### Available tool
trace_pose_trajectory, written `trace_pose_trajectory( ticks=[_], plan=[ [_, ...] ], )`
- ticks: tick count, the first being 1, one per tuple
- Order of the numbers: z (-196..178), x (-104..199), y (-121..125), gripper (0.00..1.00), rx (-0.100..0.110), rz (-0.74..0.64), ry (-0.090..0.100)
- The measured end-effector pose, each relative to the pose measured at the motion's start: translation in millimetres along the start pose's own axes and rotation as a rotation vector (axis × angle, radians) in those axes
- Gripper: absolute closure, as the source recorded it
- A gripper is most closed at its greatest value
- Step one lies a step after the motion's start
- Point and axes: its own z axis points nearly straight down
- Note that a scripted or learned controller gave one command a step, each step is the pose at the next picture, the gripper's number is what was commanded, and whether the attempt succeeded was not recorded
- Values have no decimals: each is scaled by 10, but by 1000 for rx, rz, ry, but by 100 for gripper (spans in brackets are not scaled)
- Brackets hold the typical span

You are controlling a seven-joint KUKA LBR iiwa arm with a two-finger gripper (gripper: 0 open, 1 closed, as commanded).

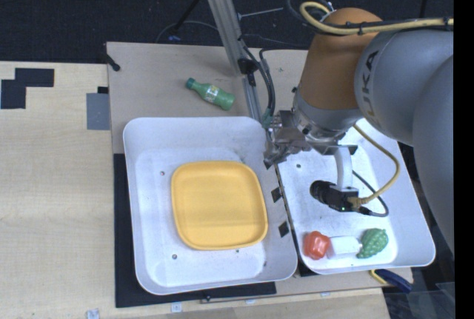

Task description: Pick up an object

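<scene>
My gripper (275,149) hangs low over the seam between the two bins, at the upper left corner of the right bin (415,236). Nothing is visibly held in it. A square yellow plate (218,203) lies flat in the middle of the left bin (144,162), to the gripper's lower left. In the right bin's near corner sit a red round object (316,244), a small white block (343,245) and a green knobbly object (372,243), side by side. The arm's orange band and grey body cover the back of the right bin.
A small green bottle (209,93) lies on the bench behind the left bin. A slanted aluminium post (229,21) rises just behind the gripper. A black cylindrical part on a cable (332,195) sits over the right bin below the wrist.
</scene>
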Motion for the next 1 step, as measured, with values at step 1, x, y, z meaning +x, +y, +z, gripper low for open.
trace_pose_trajectory(
  ticks=[1],
  plan=[
    [-21,401,161,100,-1,1,-1]
  ],
)
